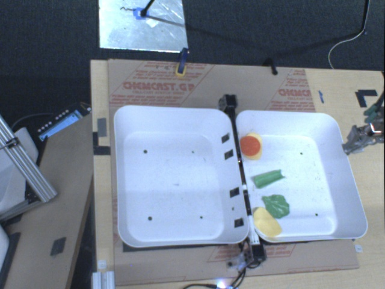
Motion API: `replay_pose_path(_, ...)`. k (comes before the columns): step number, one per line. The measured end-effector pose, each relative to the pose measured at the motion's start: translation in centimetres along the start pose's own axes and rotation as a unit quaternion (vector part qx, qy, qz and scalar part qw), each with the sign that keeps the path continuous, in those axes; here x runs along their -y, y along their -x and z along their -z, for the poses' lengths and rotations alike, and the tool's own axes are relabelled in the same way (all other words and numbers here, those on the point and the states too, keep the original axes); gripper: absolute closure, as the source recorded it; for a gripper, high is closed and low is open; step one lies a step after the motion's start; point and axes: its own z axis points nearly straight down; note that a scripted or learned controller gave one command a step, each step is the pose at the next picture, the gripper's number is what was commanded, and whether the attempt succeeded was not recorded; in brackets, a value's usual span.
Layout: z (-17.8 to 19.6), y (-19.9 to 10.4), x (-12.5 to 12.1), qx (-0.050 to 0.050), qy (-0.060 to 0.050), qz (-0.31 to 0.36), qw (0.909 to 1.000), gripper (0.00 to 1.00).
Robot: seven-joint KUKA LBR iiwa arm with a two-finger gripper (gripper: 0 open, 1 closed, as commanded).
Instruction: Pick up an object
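The right bin (337, 161) holds several small items along its left side. An orange-red round piece (251, 144) lies at the top, a long green piece (267, 177) sits below it, then a leafy green piece (277, 205), and a yellow lump (266, 222) rests in the near left corner. My gripper (360, 138) hangs at the far right, just outside the right bin's right rim, well apart from every item. Nothing is visibly carried by it.
The left bin (174, 173) adjoins the right one, with black clips (231, 155) along the shared rim. Both bins rest on a cardboard sheet (156, 83). A yellow-and-blue clamp (181, 65) and a shiny metal plate (142, 17) lie behind.
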Motion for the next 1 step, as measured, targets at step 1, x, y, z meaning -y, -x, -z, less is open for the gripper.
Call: replay_pose_path(1,17.82,2.26,0.99,0.007,0.018,-0.002,0.9998,1.00)
